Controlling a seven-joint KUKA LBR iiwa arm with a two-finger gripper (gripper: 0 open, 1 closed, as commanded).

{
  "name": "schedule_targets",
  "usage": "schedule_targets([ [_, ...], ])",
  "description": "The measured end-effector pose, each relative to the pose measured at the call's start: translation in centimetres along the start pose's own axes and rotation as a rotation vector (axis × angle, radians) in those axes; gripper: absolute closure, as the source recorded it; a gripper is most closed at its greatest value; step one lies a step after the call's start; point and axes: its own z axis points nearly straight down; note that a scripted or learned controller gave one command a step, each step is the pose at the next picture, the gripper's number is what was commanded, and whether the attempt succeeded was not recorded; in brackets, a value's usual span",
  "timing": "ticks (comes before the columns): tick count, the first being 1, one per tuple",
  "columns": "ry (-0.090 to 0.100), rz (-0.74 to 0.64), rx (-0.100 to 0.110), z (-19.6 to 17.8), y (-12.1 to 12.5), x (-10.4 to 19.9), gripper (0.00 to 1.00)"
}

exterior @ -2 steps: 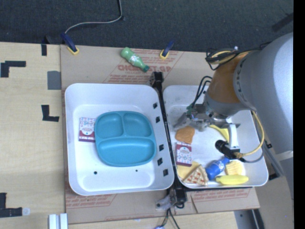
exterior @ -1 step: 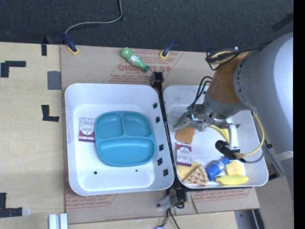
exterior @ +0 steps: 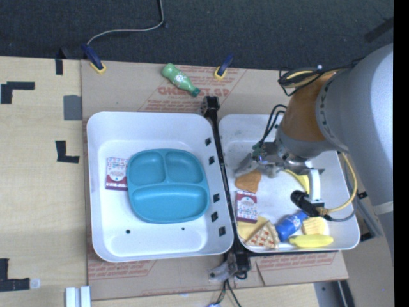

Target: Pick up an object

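My gripper (exterior: 254, 165) hangs low in the right bin (exterior: 345, 238), near its left wall. An orange-brown wedge (exterior: 249, 181) lies just below it, touching or nearly so. Nothing shows as held. Further toward the front of that bin lie a small red-and-white packet (exterior: 246, 205), a pizza slice (exterior: 262, 237), a blue can (exterior: 291, 224), a yellow block (exterior: 313, 226) and a yellow banana-like piece (exterior: 312, 240). The arm's wrist covers the bin's back right part.
The left bin (exterior: 102, 235) holds a blue divided plate (exterior: 169, 185) and a second red-and-white packet (exterior: 116, 173) at its left. A green bottle (exterior: 180, 80) lies on the cardboard behind the bins. A yellow cable (exterior: 314, 184) loops by the wrist.
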Motion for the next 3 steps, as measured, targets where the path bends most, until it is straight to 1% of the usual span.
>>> schedule_targets([
  [1, 0.002, 0.001, 0.004, 0.04, 0.42, -0.11, 0.00],
  [2, 0.000, 0.002, 0.002, 0.03, 0.62, 0.16, 0.00],
  [3, -0.001, 0.001, 0.000, 0.00, 0.24, 0.17, 0.00],
])
